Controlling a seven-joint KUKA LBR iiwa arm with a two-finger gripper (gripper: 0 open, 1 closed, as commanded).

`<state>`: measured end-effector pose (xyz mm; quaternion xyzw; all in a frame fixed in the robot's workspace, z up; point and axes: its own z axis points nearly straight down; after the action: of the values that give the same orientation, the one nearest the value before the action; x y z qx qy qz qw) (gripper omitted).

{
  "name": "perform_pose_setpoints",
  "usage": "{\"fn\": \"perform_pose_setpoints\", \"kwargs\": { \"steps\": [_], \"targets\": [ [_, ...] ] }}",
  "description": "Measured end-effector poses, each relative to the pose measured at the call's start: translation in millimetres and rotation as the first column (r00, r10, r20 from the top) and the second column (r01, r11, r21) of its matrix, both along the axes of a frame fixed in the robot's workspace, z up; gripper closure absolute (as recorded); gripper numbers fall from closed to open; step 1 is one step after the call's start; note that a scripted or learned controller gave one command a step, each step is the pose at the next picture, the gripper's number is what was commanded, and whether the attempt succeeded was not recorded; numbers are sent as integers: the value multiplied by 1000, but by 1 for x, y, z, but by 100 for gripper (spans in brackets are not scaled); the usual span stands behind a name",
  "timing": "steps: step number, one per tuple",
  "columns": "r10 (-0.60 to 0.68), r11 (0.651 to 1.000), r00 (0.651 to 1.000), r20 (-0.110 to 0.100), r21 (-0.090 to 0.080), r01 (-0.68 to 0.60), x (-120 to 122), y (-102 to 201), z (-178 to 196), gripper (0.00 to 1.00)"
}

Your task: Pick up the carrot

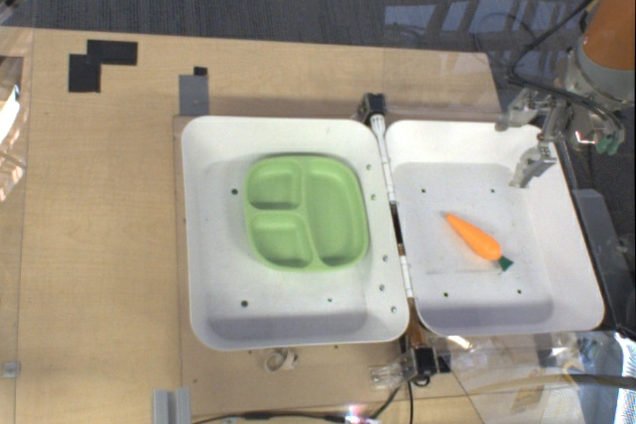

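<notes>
A small orange carrot with a green tip (476,239) lies on the floor of the right shallow white bin (566,298), slanting toward its front right corner. The metal end effector (534,165) hangs over that bin's back right corner, well apart from the carrot; whether it is apart or together cannot be told. A green sectioned plastic tray (303,212) sits in the left white bin (214,313).

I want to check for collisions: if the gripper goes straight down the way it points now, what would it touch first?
Probably the bare floor of the right bin near its back right corner. The gripper hangs there, and the carrot lies nearer the front, though depth is unclear.
</notes>
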<state>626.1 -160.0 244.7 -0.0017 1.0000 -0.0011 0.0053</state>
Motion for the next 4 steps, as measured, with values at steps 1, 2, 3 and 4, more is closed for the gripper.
{"fn": "perform_pose_setpoints", "kwargs": {
  "steps": [1,2,3,4],
  "targets": [
    [54,999,999,3,-1,-54,-58,2,-152,0],
    [-186,983,983,5,4,186,-20,3,-156,0],
    [-30,1000,1000,5,-1,30,1,-45,-155,0],
    [-24,1000,1000,1,3,24,-28,7,-156,0]
  ]
}}
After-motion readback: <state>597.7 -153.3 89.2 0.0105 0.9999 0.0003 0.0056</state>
